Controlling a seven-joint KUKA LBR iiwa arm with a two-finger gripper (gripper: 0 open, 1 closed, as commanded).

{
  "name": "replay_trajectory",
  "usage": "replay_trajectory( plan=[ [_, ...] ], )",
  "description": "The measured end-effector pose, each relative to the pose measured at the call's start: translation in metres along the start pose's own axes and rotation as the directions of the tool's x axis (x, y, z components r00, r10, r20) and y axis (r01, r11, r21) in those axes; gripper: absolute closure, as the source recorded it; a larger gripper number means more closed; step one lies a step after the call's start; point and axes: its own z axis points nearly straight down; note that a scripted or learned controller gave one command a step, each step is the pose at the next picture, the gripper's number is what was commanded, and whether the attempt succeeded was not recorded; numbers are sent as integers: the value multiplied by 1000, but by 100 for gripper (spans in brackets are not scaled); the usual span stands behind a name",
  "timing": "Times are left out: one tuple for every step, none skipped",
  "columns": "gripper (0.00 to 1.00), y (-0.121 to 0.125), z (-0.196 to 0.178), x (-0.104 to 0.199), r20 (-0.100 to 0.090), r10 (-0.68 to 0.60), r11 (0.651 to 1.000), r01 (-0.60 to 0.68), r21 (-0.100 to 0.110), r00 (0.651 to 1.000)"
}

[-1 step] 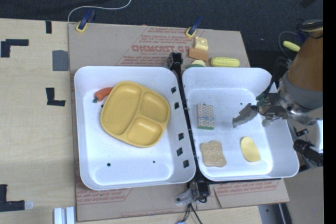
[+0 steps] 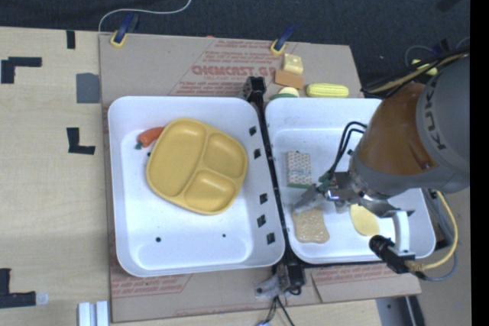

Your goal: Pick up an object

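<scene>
Gripper [image 2: 312,198] low in the right bin [image 2: 321,112], its grip state impossible to tell.
A tan cracker-like piece [image 2: 311,226] lies touching at its 6 o'clock, a patterned block [image 2: 298,166] near 12; the divided yellow plate [image 2: 197,164] crowds the left bin [image 2: 126,187], open floor along its 6 o'clock wall.

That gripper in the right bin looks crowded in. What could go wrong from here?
The gripper sits low between a speckled pad and a tan slab, both flat, so its fingers may slide over them or nudge one aside. The yellow disc lies partly under the arm, where the camera could miss a bump.
</scene>
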Motion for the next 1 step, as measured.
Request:
replay_trajectory(
  plan=[
    [0, 1, 48, -4, 4, 3, 1000, -3, -6, 1000]
  ],
)
